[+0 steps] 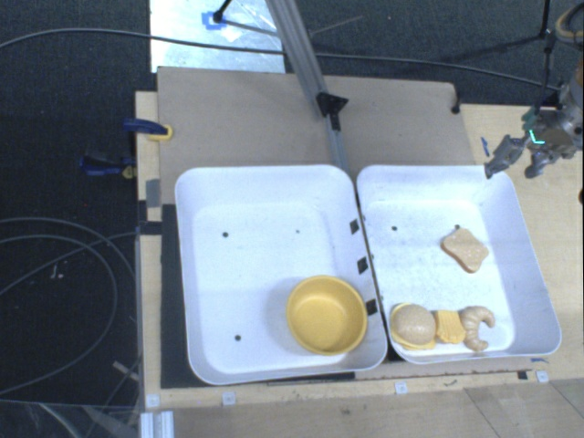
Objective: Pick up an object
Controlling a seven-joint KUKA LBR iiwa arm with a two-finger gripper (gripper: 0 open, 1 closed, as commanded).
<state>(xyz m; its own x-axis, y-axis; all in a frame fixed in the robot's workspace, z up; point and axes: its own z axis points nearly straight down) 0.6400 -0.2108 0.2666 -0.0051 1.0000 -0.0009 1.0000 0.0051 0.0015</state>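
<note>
- Above the far right corner of the right bin (520, 245), the gripper (517, 158) hangs outside the rim with nothing between its fingers, which look spread apart.
- Candidates, all in the right bin: a bread slice (464, 249) lying flat and alone mid-bin; a round bun (413, 325), a yellow piece (447, 326) and a croissant-like piece (477, 326) bunched along the near wall, touching one another.
- Left bin (210, 245) holds a yellow bowl (326, 313) near its near right corner, well apart from the gripper.
- Best target, my call: the bread slice. Nearest to the gripper, isolated, clear of the walls.
- Approach: centre over the slice first, then descend straight down, fingers wide.
- Straddle the narrow axis of the slice; it lies low, so the fingertips need to reach almost to the bin floor.
- Risk: a flat thing slides or tips out on closing. Close slowly, lift straight up.
- Avoid the near-wall cluster: a finger would likely hit a neighbour or the wall.
- Bowl is a fallback by rim pinch only; long reach across both bins.
</note>
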